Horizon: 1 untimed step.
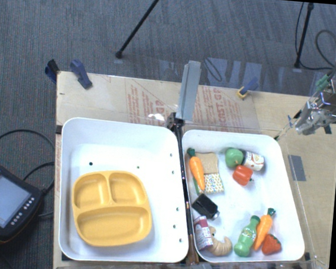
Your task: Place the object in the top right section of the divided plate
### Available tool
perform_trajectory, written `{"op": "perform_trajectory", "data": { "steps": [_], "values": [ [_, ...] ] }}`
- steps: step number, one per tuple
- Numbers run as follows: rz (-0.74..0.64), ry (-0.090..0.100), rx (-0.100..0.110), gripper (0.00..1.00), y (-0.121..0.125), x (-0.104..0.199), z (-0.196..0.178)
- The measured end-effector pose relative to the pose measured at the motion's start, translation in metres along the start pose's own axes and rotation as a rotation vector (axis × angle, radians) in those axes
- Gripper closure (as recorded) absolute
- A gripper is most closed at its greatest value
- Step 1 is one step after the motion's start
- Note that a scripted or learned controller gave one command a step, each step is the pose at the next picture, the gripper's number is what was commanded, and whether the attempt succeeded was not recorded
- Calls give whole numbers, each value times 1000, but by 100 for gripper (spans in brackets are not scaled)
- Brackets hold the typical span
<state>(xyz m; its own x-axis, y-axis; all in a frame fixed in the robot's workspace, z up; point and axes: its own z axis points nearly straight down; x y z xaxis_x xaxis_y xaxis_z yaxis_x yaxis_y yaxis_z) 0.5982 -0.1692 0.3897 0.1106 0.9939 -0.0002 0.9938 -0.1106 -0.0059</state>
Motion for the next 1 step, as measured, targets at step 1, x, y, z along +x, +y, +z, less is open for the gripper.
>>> {"op": "perform_trajectory", "data": {
  "steps": [1],
  "values": [
    [-9, 1, 9, 100, -59, 74, 128]
  ]
}}
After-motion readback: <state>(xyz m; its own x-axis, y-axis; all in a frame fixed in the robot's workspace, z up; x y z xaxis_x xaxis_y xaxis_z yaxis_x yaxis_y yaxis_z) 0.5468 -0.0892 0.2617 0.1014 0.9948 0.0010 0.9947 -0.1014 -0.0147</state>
